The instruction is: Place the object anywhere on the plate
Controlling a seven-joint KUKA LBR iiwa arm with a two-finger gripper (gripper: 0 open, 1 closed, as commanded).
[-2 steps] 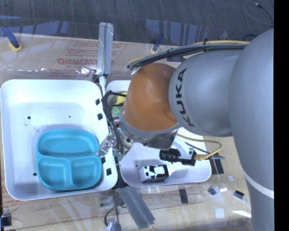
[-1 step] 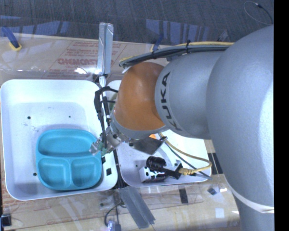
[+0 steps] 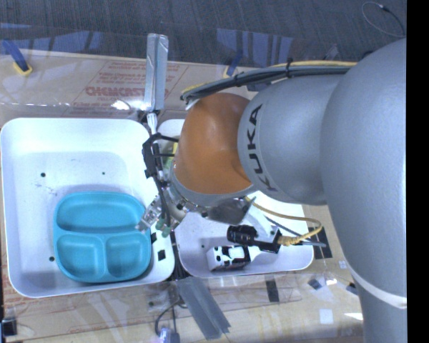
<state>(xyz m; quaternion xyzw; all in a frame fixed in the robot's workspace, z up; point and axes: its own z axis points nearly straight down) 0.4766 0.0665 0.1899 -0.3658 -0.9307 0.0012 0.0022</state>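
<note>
A blue plate was seen in the left white bin. A black-and-white object lay in the right bin, at the plate's three o'clock. The gripper's state could not be told

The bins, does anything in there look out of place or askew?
Nothing looks spilled or damaged. The blue divided plate lies flat in the left bin, turned slightly askew to the bin's walls. A black and white object lies in the right bin, apart from the plate. The arm covers much of that bin.
</note>
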